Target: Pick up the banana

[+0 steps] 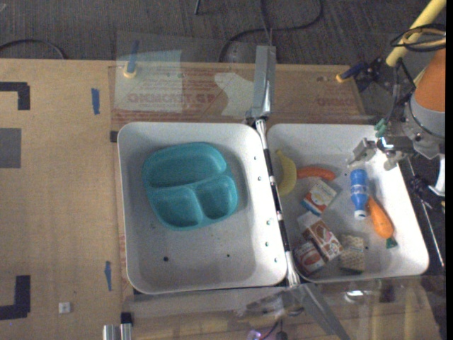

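Observation:
The yellow banana (285, 173) lies curved against the left wall of the right bin (414, 261), beside the divider. My gripper (376, 153) hangs over the bin's upper right part, well to the right of the banana. Its two fingers stand spread apart and open, with nothing between them. A blue bottle (359, 192) lies just below the gripper.
An orange-red sausage shape (316, 172) lies right next to the banana. A carrot (382, 222), small cartons (320, 196) (325, 240), a can (308, 257) and a brown lump (352, 253) fill the bin's lower half. The left bin (134, 211) holds a teal divided plate (191, 185).

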Controlling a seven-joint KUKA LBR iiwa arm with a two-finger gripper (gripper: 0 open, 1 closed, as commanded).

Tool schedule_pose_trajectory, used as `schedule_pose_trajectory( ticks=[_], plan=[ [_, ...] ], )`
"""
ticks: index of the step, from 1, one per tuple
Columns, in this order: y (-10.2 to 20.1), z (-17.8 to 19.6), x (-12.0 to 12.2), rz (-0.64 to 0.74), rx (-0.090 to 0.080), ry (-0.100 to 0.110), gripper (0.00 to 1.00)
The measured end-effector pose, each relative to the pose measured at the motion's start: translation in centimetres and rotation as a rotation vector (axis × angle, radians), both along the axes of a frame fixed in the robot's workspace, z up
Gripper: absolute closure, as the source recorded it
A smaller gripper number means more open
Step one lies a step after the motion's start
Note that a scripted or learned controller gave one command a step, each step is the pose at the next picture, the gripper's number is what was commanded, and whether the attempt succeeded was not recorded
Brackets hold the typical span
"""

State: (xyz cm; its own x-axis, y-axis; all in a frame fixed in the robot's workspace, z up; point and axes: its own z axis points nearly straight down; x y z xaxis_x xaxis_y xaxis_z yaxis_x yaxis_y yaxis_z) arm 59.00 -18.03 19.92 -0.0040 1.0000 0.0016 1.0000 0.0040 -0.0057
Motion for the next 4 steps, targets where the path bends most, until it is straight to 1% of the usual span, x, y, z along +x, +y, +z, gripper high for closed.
schedule_pose_trajectory(
  ticks=[1, 2, 3, 4],
  plan=[
    [3.8, -9.9, -4.4, -0.164, -0.004, -0.018, 0.0],
    [2.3, -11.2, -8.3, -0.359, -0.003, -0.015, 0.0],
    [5.2, -8.8, 3.5, -0.515, -0.005, 0.0, 0.0],
    [8.0, -11.4, 7.6, -0.474, -0.01, 0.002, 0.0]
  ],
)
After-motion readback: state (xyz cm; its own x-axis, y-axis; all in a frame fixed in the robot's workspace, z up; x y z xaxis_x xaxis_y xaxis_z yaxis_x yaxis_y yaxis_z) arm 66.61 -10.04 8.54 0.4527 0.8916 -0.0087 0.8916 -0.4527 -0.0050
